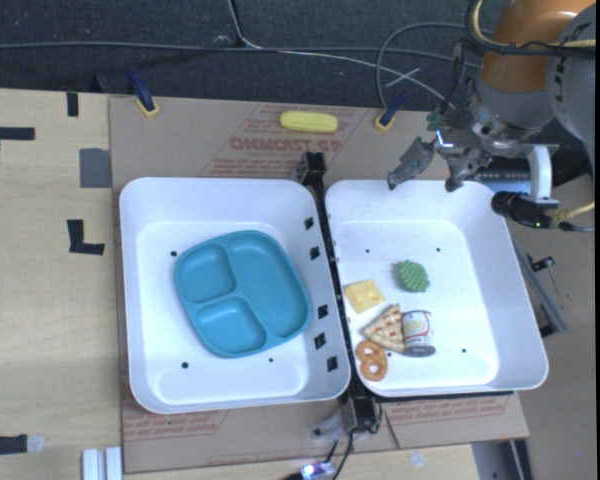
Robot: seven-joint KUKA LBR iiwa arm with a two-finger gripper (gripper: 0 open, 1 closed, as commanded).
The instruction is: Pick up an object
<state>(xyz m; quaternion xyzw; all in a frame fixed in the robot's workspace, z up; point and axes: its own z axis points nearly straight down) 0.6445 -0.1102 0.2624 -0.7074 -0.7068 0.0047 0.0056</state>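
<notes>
A grey robot arm with an orange band reaches in from three o'clock, its claw point(432, 170) hanging over the far rim of the right bin point(500, 258) with its two fingers spread apart and nothing between them. The right bin, one of two shallow white bins sitting side by side on the surface point(40, 268), holds a small cluster of toy food toward its six o'clock side: a green broccoli piece point(412, 276) nearest the centre, a yellow cheese square point(364, 295) at its eight o'clock, a pizza slice point(385, 327) just below the cheese, a small can point(417, 332) lying on its side and touching the pizza slice at that slice's three o'clock, and a pretzel point(372, 360) at the pile's near end, just beside the pizza slice. The claw is well apart from all of them, up at the bin's twelve o'clock edge. The left bin point(140, 268) carries a blue divided plate point(242, 292), turned at a slant. Beyond the bins, at twelve o'clock on the cardboard sheet point(180, 148), lies a yellow banana-shaped object point(308, 121).
</notes>
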